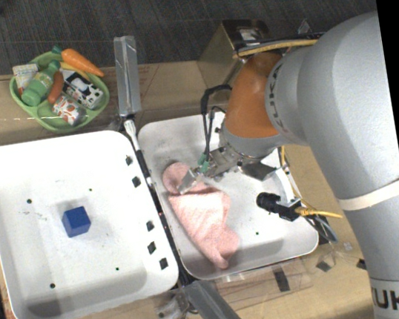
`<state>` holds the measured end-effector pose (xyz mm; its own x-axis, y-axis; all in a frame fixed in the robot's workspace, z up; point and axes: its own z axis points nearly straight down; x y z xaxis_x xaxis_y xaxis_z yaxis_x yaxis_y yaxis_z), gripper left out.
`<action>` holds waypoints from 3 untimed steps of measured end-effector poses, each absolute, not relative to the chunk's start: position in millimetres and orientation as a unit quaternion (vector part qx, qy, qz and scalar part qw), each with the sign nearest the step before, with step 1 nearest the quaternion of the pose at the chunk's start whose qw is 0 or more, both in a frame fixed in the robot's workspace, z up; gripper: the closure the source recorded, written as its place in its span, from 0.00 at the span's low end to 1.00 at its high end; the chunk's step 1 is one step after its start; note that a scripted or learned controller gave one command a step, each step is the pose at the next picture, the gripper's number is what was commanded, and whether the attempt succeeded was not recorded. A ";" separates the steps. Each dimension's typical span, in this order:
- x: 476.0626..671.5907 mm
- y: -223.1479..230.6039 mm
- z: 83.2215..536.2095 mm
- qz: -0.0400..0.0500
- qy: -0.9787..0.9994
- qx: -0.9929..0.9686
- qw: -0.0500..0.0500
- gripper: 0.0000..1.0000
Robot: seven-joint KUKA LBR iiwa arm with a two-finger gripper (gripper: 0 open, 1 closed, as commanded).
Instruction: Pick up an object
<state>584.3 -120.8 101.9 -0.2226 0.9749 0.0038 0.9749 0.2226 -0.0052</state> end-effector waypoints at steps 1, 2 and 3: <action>576.0 -111.7 91.9 0.000 -0.794 -0.608 0.002 0.00; 554.3 -130.4 91.6 0.000 -0.799 -0.601 0.002 0.00; 573.6 -129.8 92.2 0.000 -0.799 -0.602 0.001 0.00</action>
